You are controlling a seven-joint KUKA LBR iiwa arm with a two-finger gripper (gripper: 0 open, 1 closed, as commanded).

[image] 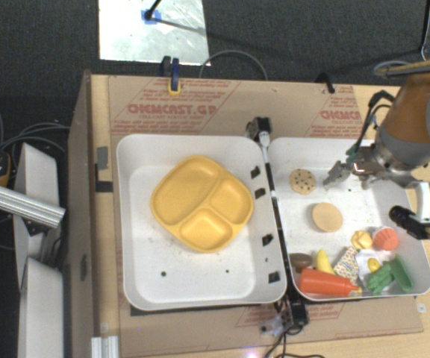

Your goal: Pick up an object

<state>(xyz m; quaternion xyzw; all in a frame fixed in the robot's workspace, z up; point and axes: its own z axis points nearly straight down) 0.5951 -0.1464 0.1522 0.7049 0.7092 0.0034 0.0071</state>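
Over right bin (424,271), pincer (346,171) hovers with fingers spread wide, holding nothing. Cookie (302,180) lies just beside it at 8 o'clock, flat and round; tan disc (326,217) sits farther, toward 6.

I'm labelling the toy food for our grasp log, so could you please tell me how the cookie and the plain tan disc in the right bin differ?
The cookie is smaller and speckled with dark chips; the tan disc is larger and plain, with no marks. The cookie lies nearer the bin's far edge and closer to the hand; the tan disc sits lower, nearer the pile of toy food. Both are round, flat-lying pieces, apart from each other on the floor of the right bin.
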